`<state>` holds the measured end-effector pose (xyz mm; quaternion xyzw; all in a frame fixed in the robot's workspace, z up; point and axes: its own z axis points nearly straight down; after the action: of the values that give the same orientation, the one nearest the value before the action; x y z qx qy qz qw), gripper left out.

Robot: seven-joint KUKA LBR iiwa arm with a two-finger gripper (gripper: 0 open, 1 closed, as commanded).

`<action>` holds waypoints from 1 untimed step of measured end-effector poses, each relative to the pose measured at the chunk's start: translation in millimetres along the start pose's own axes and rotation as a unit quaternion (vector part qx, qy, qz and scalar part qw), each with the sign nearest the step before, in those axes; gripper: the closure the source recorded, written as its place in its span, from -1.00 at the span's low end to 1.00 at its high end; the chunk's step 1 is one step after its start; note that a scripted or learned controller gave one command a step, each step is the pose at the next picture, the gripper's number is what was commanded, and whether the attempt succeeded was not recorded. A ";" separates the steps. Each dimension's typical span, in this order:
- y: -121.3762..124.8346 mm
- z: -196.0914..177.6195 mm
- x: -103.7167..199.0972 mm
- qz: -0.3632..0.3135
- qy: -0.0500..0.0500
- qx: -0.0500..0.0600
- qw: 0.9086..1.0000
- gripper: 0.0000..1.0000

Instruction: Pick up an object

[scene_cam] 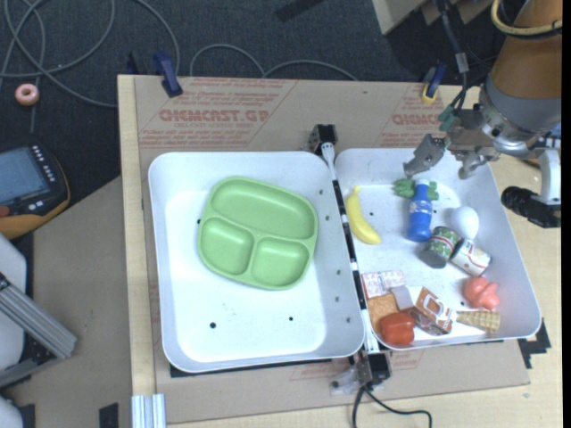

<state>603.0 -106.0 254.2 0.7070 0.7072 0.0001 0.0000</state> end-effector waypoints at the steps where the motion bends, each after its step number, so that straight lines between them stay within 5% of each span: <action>1: 39.0 97.6 -51.6 0.001 0.000 0.001 1.000 -1.00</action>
<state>642.1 -157.6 156.7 0.7074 0.7068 -0.0008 -0.0005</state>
